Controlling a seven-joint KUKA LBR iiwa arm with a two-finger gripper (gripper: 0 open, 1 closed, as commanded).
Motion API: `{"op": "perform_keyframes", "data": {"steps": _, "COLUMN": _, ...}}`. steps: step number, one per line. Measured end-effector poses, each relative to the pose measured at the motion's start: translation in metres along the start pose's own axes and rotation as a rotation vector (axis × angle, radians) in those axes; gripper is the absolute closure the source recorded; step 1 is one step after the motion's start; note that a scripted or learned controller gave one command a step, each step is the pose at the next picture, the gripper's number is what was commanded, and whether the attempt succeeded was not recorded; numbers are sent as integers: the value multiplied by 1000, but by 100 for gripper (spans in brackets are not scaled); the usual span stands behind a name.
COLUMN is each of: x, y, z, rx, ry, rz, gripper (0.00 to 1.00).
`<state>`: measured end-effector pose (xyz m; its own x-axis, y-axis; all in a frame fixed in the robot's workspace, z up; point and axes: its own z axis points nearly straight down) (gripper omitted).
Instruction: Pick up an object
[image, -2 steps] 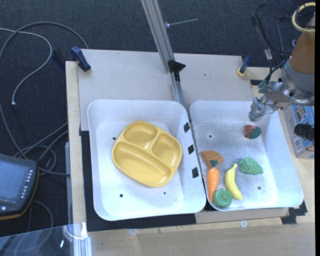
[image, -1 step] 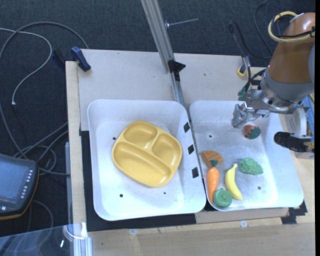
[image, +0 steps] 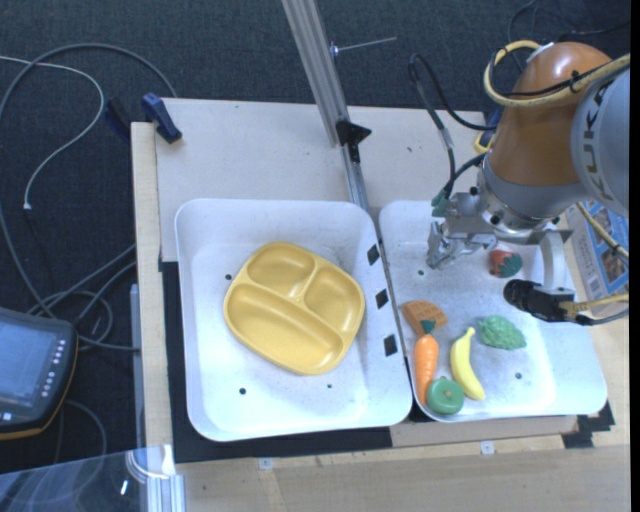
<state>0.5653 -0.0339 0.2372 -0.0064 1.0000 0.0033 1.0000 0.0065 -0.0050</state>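
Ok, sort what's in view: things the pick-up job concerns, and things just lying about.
Job:
two-finger gripper
orange toy carrot
yellow toy banana
green toy apple
green leafy toy
red toy strawberry
brown wedge toy

Lying about:
yellow divided plastic plate
blue clamp

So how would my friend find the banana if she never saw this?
Look at the right white bin, the one with toy food in it. Go to its front edge, where a carrot, a green apple and a leafy green thing lie. The banana is the curved yellow one, between carrot and leafy thing.
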Motion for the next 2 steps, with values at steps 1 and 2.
{"op": "perform_keyframes", "data": {"steps": 1, "x": 55, "y": -13, "z": 11, "rx": 0, "ry": 0, "rz": 0, "gripper": 100}}
{"op": "perform_keyframes", "data": {"steps": 2, "x": 101, "y": -25, "z": 1, "rx": -3, "ry": 0, "rz": 0, "gripper": 100}}
